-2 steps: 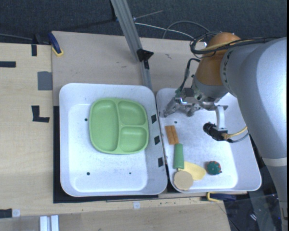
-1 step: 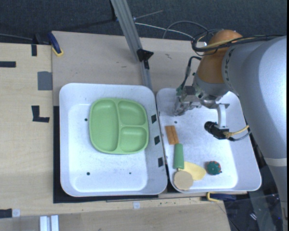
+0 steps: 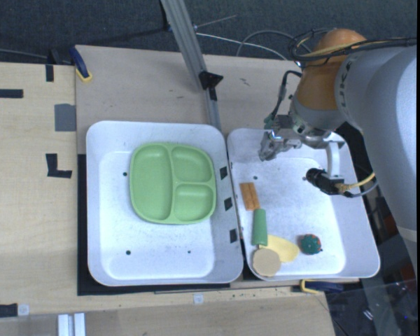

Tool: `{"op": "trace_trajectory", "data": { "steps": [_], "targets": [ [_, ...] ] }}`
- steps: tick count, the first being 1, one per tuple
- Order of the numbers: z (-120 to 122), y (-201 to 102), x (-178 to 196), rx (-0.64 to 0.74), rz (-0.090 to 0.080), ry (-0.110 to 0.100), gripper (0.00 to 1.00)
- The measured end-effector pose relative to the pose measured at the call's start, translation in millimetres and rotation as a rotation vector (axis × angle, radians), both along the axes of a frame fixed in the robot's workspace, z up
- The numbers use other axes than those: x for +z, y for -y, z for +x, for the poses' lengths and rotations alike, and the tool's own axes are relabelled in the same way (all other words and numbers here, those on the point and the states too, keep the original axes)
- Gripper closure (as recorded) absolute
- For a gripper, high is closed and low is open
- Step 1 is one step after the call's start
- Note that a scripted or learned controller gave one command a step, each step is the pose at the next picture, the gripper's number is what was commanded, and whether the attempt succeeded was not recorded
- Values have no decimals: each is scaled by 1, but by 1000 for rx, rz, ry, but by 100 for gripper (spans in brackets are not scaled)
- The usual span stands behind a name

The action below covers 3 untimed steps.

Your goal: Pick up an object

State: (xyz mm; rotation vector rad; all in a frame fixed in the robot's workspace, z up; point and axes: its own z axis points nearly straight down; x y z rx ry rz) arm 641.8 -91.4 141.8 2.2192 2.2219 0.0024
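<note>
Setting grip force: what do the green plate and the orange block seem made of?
Green plate: likely moulded plastic, matte with a soft sheen, one even colour, rounded dividers. Orange block: possibly wood or foam, dull and flat-edged; too small to tell.

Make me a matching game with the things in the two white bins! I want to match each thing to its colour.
Things:
1. plate
2. block
3. ball
4. disc

Colours:
A. dark green with a red spot
B. tan
C. light green
D. orange-brown

Pairs: 1-C, 2-D, 3-A, 4-B
</note>
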Motion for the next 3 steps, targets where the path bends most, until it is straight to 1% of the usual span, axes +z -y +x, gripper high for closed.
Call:
{"op": "trace_trajectory", "data": {
  "steps": [1, 2, 3],
  "targets": [
    [3, -11, 55, 2, 0, 2, 100],
    [3, -12, 65, 1, 0, -2, 100],
    [12, -66, 59, 5, 1, -3, 100]
  ]
}}
